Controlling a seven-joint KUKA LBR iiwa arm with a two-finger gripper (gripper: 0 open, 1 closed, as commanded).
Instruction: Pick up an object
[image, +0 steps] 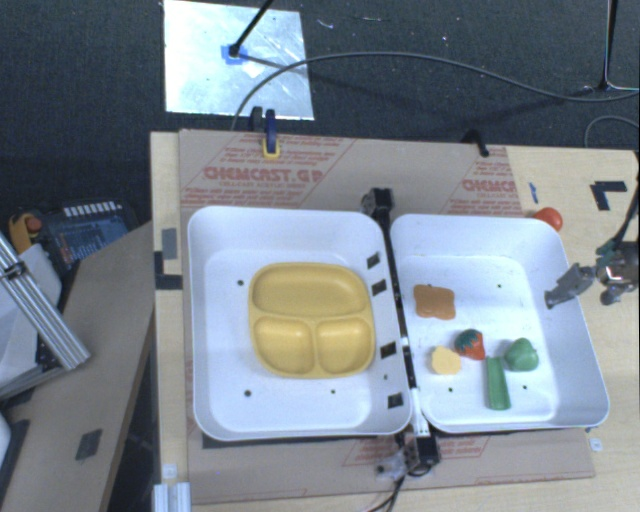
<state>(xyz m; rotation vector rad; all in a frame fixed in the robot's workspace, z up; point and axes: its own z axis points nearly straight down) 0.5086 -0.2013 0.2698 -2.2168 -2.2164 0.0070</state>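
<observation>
The right bin (560, 240) holds several toy foods: an orange-brown toast slice (434, 301), a small yellow piece (446, 361), a red strawberry with a green top (471, 344), a green pepper (521, 354) and a green stick (496, 383). My gripper (590, 290) hangs at the view's right edge, over the right rim of that bin. It is open, with nothing between its fingers. It is to the right of and apart from all the foods. The pepper is the nearest one, below and left of it.
The left bin (215, 250) bears a yellow divided plate (310, 318). A black divider with clips (392, 310) runs between the bins. An orange-red ball (547, 217) lies on the bench behind the right bin. Cables cross the dark floor at the back.
</observation>
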